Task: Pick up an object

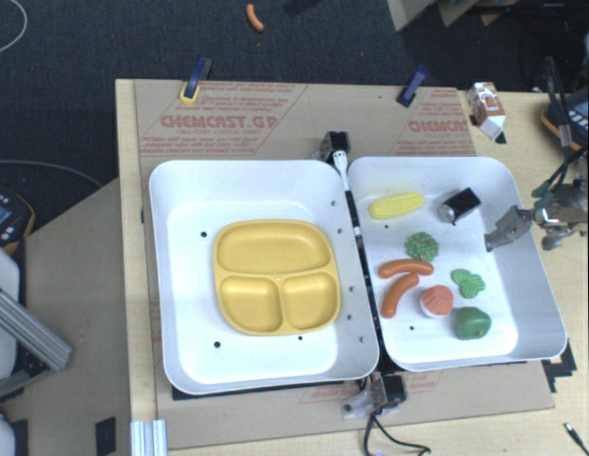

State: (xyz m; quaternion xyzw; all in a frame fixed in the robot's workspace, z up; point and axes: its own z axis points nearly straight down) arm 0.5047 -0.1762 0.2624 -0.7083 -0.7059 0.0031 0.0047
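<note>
You see the counter (275, 122) carrying two shallow white bins side by side. The left bin (180, 255) holds a yellow divided tray (275, 275), lying flat near the bin's middle. The right bin (522, 283) holds the loose items: a corn cob (397, 205) toward the far side, a small black block (460, 203) just beside it on the right, a piece of broccoli (422, 246) near the centre, two orange sausages (402, 281) touching below it, a red-and-white round piece (436, 301) beside them, a small green leafy piece (467, 281) and a green pepper (472, 323) near the front right corner. Your end effector (508, 226) sits at the right bin's right rim, near the black block but apart from it; nothing is visible between its fingers. You cannot tell from this view how wide they stand. Two blue clamps (195, 79) pin the far edge of the counter.
</note>
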